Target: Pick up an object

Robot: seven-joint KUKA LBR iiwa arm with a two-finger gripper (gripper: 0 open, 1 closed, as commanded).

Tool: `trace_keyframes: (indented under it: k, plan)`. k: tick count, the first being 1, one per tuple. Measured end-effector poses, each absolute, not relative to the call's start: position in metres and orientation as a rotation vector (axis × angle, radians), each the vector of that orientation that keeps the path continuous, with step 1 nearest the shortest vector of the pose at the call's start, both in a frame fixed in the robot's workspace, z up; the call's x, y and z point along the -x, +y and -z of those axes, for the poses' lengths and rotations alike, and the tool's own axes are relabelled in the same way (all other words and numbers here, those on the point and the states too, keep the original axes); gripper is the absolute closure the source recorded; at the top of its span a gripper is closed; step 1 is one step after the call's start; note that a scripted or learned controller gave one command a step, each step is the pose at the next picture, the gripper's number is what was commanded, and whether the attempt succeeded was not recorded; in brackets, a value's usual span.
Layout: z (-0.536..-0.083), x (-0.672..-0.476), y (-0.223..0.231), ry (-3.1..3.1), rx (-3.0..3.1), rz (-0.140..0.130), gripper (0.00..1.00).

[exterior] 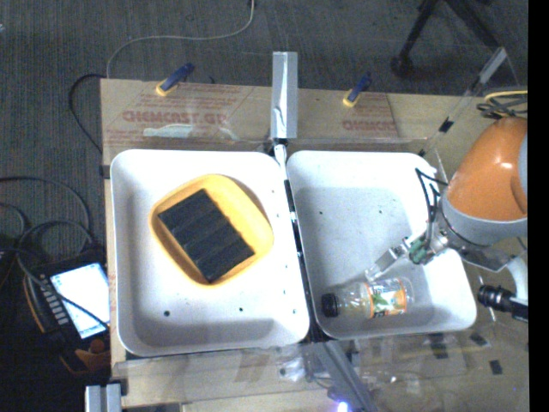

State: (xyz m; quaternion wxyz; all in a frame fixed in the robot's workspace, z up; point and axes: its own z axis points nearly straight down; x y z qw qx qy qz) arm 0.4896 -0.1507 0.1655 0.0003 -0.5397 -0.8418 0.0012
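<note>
Bins sit side by side on my table. Red writing on the cardboard is too faint for me to read. The left bin holds a yellow dish. In the right bin a clear bottle lies by the front wall. It may roll away. My claw hovers above it; whether it's apart or together, I cannot tell.

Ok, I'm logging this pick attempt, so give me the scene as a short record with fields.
left bin: holds a yellow dish with a dark ridged insert
right bin: holds a clear bottle lying on its side, dark cap toward the left bin
gripper: low in the right bin, just above the bottle
grasp: nothing seen between the fingers
arm: reaches in from the right
</note>
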Motion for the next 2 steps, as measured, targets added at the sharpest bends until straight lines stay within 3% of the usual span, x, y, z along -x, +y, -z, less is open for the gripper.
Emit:
trace_keyframes:
  k: [1,2]
  plan:
    - [-0.092,-0.488,-0.151,-2.666,1.686,0.008,0.00]
    - [-0.103,-0.490,-0.149,-2.669,1.685,0.014,1.00]
